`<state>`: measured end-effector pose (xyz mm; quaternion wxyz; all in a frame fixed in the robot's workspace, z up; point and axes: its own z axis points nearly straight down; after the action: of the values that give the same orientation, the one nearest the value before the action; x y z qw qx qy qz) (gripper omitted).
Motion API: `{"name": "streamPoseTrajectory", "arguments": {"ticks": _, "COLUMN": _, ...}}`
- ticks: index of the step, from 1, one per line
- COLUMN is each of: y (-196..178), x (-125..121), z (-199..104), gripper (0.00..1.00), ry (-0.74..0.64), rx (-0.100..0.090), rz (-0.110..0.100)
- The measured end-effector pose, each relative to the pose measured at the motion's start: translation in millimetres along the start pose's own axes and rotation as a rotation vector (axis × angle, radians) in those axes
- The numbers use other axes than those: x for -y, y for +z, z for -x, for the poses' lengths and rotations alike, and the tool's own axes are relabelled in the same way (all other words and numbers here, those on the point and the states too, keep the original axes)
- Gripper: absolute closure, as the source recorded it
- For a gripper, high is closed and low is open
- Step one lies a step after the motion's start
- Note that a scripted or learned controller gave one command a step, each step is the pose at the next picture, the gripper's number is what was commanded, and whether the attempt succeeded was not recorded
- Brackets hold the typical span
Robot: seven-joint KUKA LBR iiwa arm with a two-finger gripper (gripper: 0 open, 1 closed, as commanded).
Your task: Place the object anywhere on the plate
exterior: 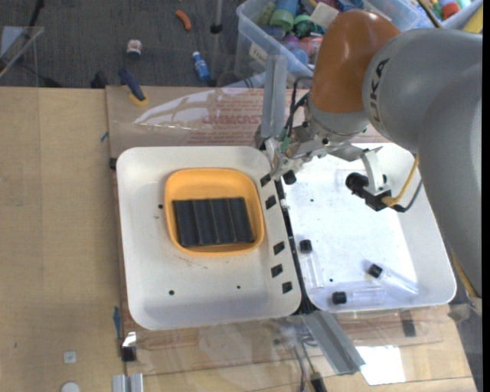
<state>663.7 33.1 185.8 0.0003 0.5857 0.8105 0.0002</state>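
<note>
A dark grey ridged block [213, 222] lies flat inside the orange plate [214, 179], which sits in the left white bin [145, 268]. My gripper [286, 162] hangs below the orange wrist band at the far end of the divider between the two bins, to the right of the plate and apart from the block. The wrist and its cables hide the tip of the gripper, and I see nothing held in it.
The right bin [429, 253] holds clear tubes with black caps [360, 295] near its front edge and a small black piece [305, 246]. Black clips [277, 247] line the divider. A tub of toys [291, 23] stands behind the bins.
</note>
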Motion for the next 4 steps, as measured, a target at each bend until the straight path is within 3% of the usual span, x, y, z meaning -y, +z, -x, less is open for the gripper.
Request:
{"name": "streamPoseTrajectory", "arguments": {"ticks": 1, "y": -37.5, "x": -9.9, "z": -17.0, "gripper": 1.0, "ry": -0.207, "rx": 0.002, "rz": 0.006}}
{"name": "streamPoseTrajectory", "arguments": {"ticks": 2, "y": -37.5, "x": -9.9, "z": -17.0, "gripper": 0.0, "ry": -0.207, "rx": 0.002, "rz": 0.005}}
{"name": "streamPoseTrajectory", "arguments": {"ticks": 3, "y": -50.1, "x": -29.3, "z": -77.8, "gripper": 0.0, "ry": -0.208, "rx": 0.001, "rz": 0.006}}
{"name": "streamPoseTrajectory", "arguments": {"ticks": 4, "y": -39.6, "x": -31.5, "z": -84.2, "gripper": 0.0, "ry": -0.189, "rx": -0.001, "rz": 0.0}}
